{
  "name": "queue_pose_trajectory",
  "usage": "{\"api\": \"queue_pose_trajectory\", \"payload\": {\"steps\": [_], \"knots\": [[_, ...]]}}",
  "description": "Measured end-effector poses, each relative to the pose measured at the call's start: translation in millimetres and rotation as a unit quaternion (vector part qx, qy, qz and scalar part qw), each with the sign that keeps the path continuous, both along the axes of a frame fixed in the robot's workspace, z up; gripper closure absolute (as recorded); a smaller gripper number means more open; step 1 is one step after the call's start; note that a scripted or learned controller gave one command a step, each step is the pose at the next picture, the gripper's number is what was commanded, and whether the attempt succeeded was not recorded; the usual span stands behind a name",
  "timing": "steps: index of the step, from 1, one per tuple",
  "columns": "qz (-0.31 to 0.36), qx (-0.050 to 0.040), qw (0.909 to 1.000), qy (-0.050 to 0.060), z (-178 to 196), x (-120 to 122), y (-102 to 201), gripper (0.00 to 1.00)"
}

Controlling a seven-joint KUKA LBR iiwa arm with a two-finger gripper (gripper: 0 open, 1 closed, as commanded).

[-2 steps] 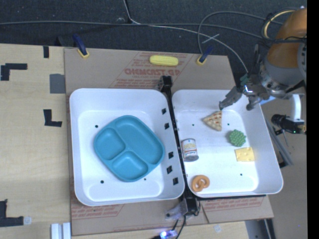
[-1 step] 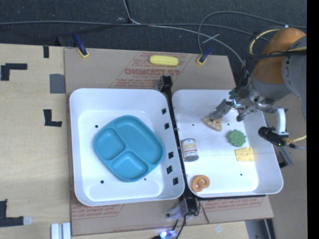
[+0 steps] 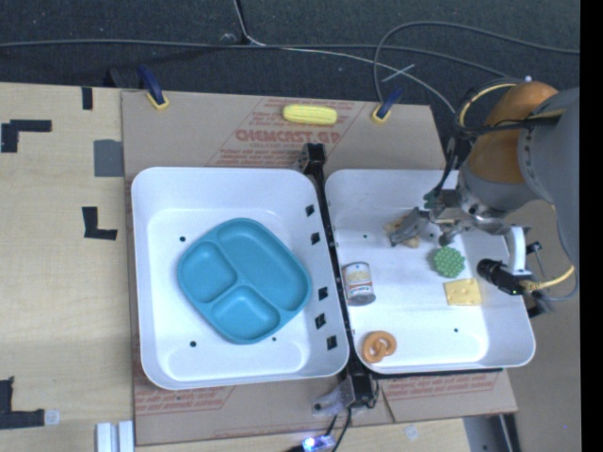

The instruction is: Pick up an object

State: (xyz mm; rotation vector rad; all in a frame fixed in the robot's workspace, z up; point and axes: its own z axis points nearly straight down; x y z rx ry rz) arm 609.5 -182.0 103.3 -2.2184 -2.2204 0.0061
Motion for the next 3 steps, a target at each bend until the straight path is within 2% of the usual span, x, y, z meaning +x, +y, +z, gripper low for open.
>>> {"api": "queue_pose_trajectory", "payload": {"steps": [1, 2, 3], "knots": [[0.001, -0.0007, 1.0, -0.002, -19, 0, 1, 0.0], [0.001, -0.002, 1.0, -0.004, -6, 2, 0, 1.0], [0.0, 0.0, 1.0, -0.005, 56, 4, 6, 1.0]]}}
